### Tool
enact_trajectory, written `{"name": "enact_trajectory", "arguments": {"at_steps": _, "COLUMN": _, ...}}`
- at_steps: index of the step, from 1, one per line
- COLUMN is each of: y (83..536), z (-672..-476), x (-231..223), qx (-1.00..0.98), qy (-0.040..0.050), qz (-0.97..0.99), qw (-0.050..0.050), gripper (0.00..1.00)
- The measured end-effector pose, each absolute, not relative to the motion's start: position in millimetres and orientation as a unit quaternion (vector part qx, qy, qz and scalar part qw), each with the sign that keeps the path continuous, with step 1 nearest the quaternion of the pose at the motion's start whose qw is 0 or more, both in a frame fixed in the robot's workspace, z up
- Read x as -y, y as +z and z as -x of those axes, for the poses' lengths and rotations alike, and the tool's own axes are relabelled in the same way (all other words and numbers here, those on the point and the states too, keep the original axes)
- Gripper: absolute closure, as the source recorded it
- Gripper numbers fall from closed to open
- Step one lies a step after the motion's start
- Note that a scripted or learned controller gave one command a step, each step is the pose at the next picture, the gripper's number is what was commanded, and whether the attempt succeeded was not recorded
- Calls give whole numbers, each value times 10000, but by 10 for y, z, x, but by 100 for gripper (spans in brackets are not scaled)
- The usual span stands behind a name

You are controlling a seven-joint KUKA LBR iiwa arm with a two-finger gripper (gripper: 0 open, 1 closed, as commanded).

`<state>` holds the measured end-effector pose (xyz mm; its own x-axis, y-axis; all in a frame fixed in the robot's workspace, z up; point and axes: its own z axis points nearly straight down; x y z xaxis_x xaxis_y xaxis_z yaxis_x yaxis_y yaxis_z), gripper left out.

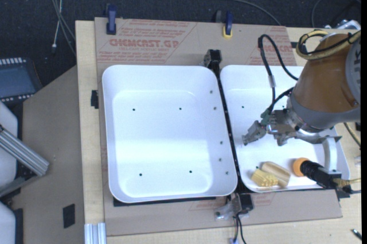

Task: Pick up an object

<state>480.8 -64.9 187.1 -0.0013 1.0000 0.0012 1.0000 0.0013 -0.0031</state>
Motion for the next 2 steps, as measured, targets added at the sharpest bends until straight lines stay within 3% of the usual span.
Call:
{"name": "enact_trajectory", "arguments": {"at_steps": 1, "y": 3340, "z": -5345, "x": -280, "qx": 7105, "qy": -61, "qz": 7036, "qw": -33, "gripper": 0}}
{"name": "enact_trajectory", "arguments": {"at_steps": 2, "y": 2705, "z": -5009, "x": -160, "qx": 7070, "qy": 17, "qz": 7072, "qw": 13, "gripper": 0}}
